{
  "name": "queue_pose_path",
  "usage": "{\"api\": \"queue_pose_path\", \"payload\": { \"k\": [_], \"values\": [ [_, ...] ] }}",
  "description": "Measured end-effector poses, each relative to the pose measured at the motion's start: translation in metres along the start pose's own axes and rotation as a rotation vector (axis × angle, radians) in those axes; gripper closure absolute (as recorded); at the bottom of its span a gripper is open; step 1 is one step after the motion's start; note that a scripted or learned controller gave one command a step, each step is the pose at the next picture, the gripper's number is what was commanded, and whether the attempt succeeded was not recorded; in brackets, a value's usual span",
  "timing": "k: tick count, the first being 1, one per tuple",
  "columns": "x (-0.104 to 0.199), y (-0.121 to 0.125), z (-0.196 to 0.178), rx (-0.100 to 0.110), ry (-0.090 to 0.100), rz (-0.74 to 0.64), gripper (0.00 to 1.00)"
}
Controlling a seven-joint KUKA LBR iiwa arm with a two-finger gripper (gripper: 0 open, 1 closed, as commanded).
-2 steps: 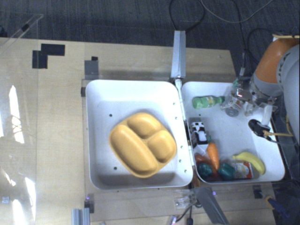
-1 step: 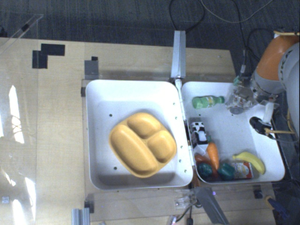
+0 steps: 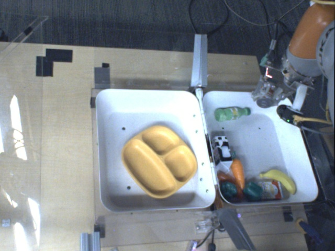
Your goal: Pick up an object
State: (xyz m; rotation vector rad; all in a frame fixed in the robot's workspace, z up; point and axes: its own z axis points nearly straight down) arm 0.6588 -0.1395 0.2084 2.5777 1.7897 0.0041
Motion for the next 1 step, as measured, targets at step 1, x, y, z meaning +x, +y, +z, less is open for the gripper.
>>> {"api": "queue_pose_path", "payload": {
  "k": [1],
  "values": [
    [-0.0262,-0.0676,0.0511,0.005,-0.001,0.146,1.0]
  ]
}}
